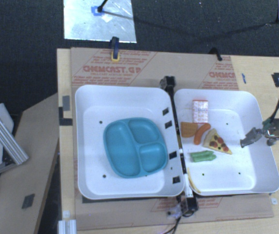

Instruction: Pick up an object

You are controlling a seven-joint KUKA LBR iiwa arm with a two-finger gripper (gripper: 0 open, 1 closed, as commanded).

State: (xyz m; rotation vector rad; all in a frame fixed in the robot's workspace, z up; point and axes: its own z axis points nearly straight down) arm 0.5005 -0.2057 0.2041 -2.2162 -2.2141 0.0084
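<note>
— What toy food is in the right bin (264,145)?
— A pizza slice (217,142) with red dots, at nine o'clock from the gripper (249,139). Can't tell about its fingers.

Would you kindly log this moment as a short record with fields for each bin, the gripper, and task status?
left bin: blue divided plate
right bin: pink-and-white packet, toy sausage, orange-brown piece, pizza slice, green pod
gripper: over right bin's right side, beside pizza slice, apart from it
task status: nothing picked up yet
</note>
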